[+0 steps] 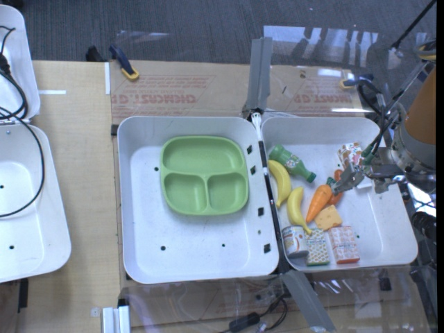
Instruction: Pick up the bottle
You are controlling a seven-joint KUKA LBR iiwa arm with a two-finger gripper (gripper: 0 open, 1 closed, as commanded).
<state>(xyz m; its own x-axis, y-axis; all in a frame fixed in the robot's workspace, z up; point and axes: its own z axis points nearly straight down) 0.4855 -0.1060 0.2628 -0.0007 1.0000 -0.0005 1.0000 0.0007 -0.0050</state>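
Right bin (388,245) | gripper (352,179) hovering over carrot (320,200), jaws' state unclear | bottle (292,163) lying to its left, long axis slanting, cap toward carrot.

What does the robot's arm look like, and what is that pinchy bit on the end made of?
The arm looks rounded, with an orange band above the wrist and grey beneath it. Thin black cables run alongside it. The tool at its end is a small grey metal-looking piece with narrow fingers, too blurred to make out finer markings.
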